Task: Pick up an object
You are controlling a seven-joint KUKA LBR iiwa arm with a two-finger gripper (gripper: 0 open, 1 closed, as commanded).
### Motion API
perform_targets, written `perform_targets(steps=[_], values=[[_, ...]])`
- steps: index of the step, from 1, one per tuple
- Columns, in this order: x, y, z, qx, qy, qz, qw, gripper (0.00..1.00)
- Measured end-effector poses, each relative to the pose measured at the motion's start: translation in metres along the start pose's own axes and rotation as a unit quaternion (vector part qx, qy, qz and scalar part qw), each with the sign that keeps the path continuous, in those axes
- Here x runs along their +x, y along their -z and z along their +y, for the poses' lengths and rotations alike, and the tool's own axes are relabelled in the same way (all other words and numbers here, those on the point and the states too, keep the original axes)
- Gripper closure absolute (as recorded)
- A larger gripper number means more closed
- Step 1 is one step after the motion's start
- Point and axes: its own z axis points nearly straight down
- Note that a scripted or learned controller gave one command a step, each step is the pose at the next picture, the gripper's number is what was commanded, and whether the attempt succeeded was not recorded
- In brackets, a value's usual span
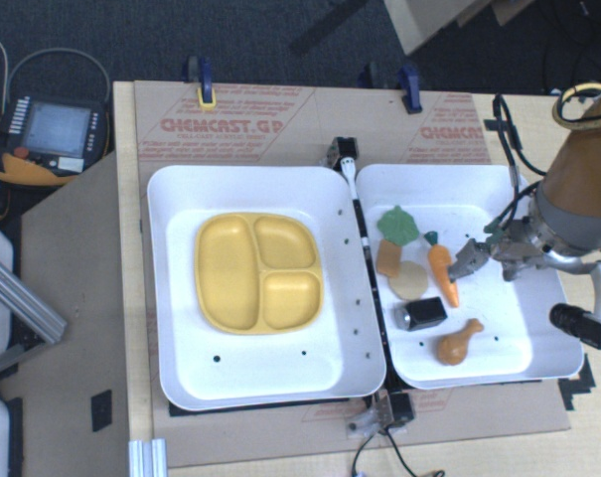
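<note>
The gripper (471, 262) hangs low in the right bin (499, 366), just beside the toy carrot (441, 272), whose orange body lies roughly upright in the view with a small green top. Whether the fingers are spread or pressed together cannot be told from this slant. The carrot looks the nearest target; it is crowded on its left by a beige round piece (410, 280), a tan block (388, 258), a green leafy toy (398, 226) and a black block (423, 313). A good grasp probably spans the carrot's narrow width, descends straight and avoids nudging neighbours. A drumstick toy (459, 341) lies apart, an easier alternative. The left bin (171, 296) holds a yellow divided plate (258, 271).
</note>
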Motion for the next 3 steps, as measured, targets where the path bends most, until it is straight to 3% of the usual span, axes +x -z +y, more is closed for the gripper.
perform_targets(steps=[1, 3], values=[[0.000, 0.005, 0.003, -0.005, 0.002, -0.001, 1.0000, 0.00], [0.007, -0.098, 0.011, -0.004, 0.001, 0.000, 1.0000, 0.00]])
